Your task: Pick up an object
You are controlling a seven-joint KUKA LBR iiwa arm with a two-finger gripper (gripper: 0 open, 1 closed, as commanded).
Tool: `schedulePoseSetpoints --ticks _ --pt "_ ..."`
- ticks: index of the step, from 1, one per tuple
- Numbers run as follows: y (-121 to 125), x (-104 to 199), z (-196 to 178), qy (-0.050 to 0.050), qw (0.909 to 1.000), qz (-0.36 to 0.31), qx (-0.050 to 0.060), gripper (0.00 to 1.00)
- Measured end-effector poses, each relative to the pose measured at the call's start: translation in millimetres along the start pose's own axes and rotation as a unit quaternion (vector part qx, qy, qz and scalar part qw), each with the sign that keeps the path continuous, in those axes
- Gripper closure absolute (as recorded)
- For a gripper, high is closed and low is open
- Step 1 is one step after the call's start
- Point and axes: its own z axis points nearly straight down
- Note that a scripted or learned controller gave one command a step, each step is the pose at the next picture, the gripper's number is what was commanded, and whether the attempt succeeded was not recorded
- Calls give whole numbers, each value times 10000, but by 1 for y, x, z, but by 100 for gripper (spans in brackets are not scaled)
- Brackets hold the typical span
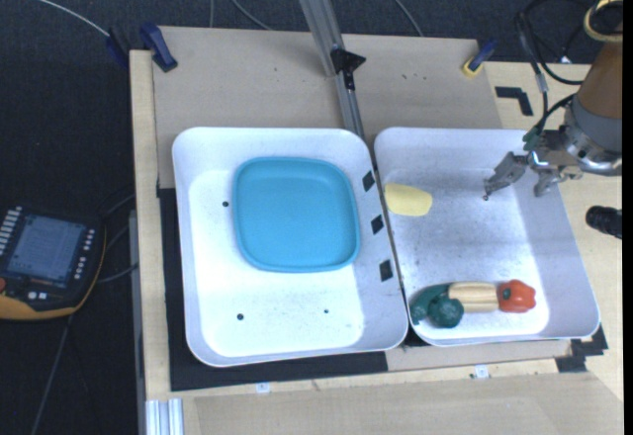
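Camera view: gripper [514,181], fingers spread and empty, at right bin's [554,235] one o'clock. Nearest target, yellow object [407,200], at ten o'clock; descend centred, straddle, then close.

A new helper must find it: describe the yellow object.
Take the right white bin. Along its left wall, near the top, lies a small pale yellow lump, alone. The green, tan and red pieces cluster at the bin's bottom edge, far from it.
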Motion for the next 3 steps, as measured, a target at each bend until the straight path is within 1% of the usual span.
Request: schedulePoseSetpoints --ticks 1,2,3 --pt "0 6 62 3 10000 0 8 0" --pt "2 5 47 -6 10000 0 -26 100" --pt "2 15 -6 -10 10000 -3 -42 100"
